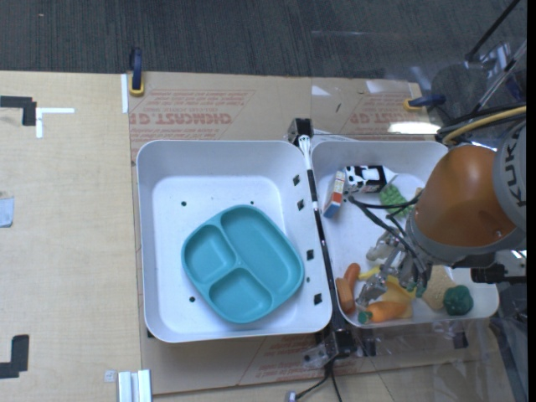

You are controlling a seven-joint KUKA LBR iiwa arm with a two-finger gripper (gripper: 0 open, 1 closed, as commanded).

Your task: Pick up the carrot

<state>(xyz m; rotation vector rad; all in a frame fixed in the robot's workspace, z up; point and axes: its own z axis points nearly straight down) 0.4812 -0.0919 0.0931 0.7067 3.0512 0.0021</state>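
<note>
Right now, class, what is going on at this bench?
A grey robot arm with an orange band reaches into the right bin, its gripper low over a pile of toy food near the front wall. The carrot lies just below the gripper, not visibly lifted. A sausage lies beside it. The left bin holds a teal divided plate.

Dark carpet, cardboard-topped bench

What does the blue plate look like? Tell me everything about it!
The blue plate is teal and looks like smooth plastic. It has rounded corners and raised ridges that split it into three sections, one big and two smaller. It lies flat, turned at an angle, on the floor of the left white bin, with nothing in it.
</note>
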